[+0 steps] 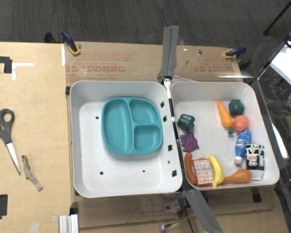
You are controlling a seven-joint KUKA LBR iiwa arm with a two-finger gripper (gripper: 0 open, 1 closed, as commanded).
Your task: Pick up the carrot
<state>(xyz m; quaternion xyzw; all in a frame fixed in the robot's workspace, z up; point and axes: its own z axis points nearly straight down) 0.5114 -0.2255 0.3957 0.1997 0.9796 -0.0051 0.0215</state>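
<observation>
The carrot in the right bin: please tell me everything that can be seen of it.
The carrot is a small orange toy with a smooth, plastic-looking surface. It lies flat on the floor of the right bin, toward the far right corner, its length running from upper left to lower right. Its lower end meets the pinkish round toy, and a dark green toy sits close on its right. No leafy top can be made out.

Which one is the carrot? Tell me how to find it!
Look in the right white bin, up near its far right corner. The carrot is the long orange cone lying just left of a dark green toy and a pink-orange ball. It is the only thin, pointed orange thing up there.
</observation>
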